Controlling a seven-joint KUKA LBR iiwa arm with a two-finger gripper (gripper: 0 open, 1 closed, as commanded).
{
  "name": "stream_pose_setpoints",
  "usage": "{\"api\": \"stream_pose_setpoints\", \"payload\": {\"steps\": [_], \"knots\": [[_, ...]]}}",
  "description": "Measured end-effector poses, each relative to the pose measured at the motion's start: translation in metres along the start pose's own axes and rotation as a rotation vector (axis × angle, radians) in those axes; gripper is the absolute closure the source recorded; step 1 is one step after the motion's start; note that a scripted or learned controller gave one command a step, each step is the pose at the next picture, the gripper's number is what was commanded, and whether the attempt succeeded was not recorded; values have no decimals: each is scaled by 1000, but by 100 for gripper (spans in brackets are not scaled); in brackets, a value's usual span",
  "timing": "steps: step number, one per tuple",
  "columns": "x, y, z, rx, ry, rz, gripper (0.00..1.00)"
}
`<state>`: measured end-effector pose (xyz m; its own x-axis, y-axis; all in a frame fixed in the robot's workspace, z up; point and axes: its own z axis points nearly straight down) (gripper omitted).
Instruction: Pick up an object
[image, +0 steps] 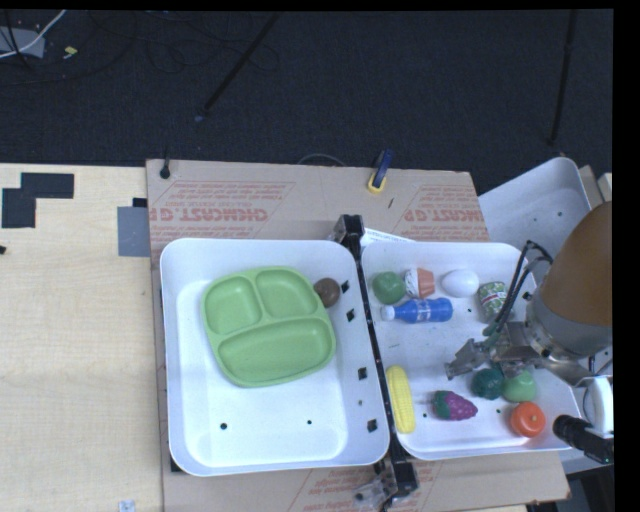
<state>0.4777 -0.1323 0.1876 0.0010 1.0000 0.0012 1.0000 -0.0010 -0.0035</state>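
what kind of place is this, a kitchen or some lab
Most likely a robot lab test bench, not a kitchen: two white bins on cardboard, plastic toy food like the corn, and a robot arm.

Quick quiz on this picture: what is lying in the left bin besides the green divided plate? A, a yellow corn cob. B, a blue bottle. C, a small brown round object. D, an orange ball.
C: a small brown round object sits at the right edge of the green divided plate in the left bin.
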Motion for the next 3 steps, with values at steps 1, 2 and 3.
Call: {"api": "stream_pose_setpoints", "payload": {"steps": [1,2,3], "knots": [[-6,-6,60,5,1,-1,0],[-4,-5,102,-2,0,-1,0],[-6,-5,89,-3,0,5,100]]}}
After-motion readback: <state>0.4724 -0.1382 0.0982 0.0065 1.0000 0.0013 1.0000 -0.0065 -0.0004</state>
